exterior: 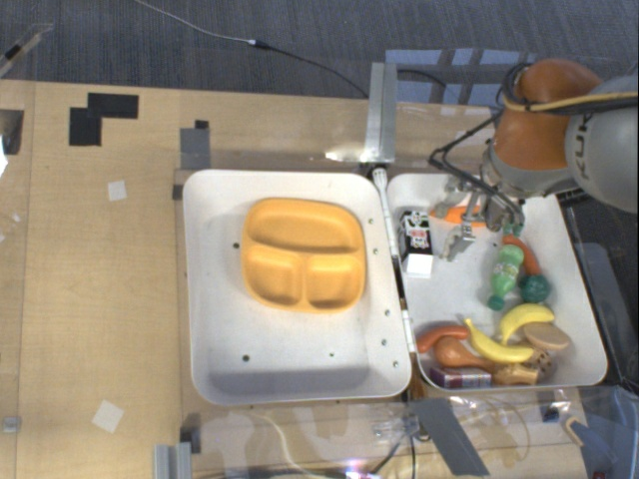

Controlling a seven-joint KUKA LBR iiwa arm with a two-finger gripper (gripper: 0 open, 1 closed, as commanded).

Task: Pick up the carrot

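The gripper point(477, 226) hangs with fingers spread, grasping nothing. The carrot point(523, 250) lies just to its right, partly under the green toys point(507, 272). It looks light, stiff and smooth; the bare orange midsection seems the best hold.

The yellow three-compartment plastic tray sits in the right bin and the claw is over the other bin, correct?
Not quite. The camera view shows the yellow three-compartment plastic tray in the left white bin; the claw is over the right white bin.
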